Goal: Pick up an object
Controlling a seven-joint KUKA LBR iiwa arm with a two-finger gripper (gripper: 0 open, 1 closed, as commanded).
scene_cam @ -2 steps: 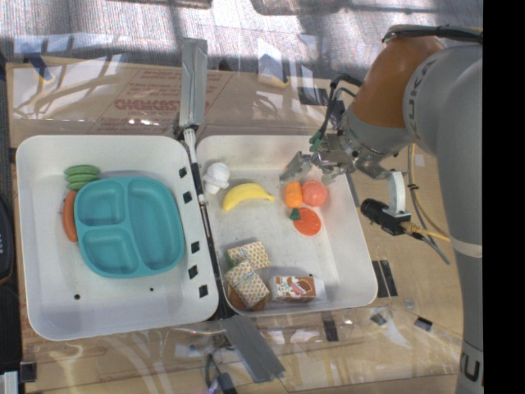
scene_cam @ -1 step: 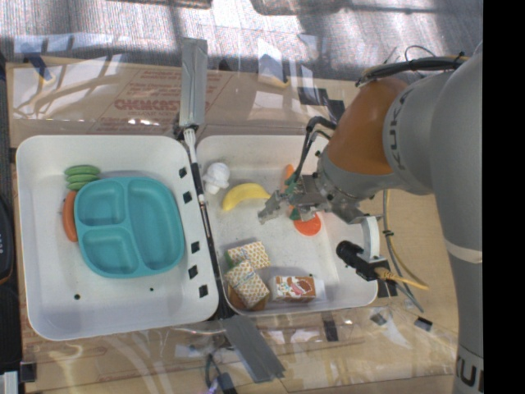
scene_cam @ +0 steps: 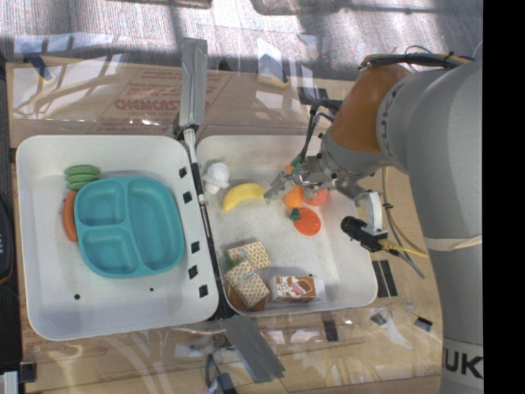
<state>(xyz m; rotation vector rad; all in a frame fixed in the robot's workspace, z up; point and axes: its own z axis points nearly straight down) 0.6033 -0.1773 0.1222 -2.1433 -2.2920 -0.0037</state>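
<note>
A: Where is the gripper (scene_cam: 289, 184) sitting?

B: It is hanging low in the right bin (scene_cam: 349, 281), at the end of the grey arm (scene_cam: 426, 113) that is reaching in from the right. I cannot tell whether it is clenched or released; the wrist is covering that part.

A: And the things it could pick up?

B: A small orange fruit (scene_cam: 295, 197) is lying right at the gripper, touching or almost touching it. A yellow banana (scene_cam: 244, 194) is lying just to its left, with a white figure (scene_cam: 216, 176) beyond that near the bin's left wall. An orange piece with a green top (scene_cam: 308, 221) is resting just below the gripper.

A: Anything else?

B: Waffle pieces (scene_cam: 248, 276) and a small packet (scene_cam: 294, 287) are lying along the near edge. In the left bin (scene_cam: 41, 302), a teal divided tray (scene_cam: 127, 224) is sitting beside a green pod (scene_cam: 82, 173) and a carrot (scene_cam: 69, 217).
</note>
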